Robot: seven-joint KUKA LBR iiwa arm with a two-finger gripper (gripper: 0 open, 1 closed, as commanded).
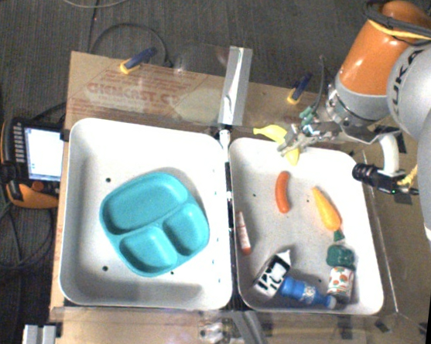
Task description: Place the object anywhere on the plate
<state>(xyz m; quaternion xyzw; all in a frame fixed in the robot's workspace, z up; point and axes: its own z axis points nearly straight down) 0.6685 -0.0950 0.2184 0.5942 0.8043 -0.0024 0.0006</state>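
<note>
- Banana [271, 133], a small yellow toy, hangs at the right bin's [377, 249] far rim, seemingly pinched at one end between the gripper's [295, 142] fingers; it looks light, stiff and rather slick, so that end grip may slip.
- Leftward, the blue plate [156, 222] lies in the left bin [88, 191], with the bins' shared wall between.
- Below the gripper lie a sausage [282, 191], a carrot [326, 208] and a bottle [306, 293], all well clear.
</note>
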